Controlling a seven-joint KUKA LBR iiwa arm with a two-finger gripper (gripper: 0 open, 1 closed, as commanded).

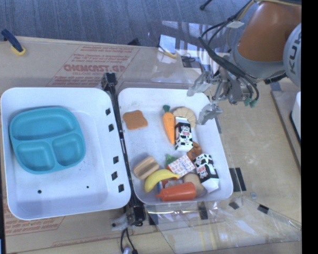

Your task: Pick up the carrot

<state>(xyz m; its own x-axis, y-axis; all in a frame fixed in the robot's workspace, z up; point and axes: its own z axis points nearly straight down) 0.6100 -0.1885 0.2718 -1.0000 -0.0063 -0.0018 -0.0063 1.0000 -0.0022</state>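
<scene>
The carrot (169, 127), orange with a green top, lies lengthwise in the upper middle of the right bin (148, 97), beside a round cookie (185, 113) and a cow-print milk carton (183, 135). My gripper (203, 100) hangs over the bin's far right corner, to the right of the carrot and a little above it. Its two fingers are spread open with nothing between them. The carrot lies untouched on the bin floor.
The right bin also holds a toast slice (134, 119), a bun (146, 166), a banana (159, 179), a red sausage (177, 192) and a second milk carton (206, 169). A blue divided plate (46, 138) sits in the left bin (69, 200).
</scene>
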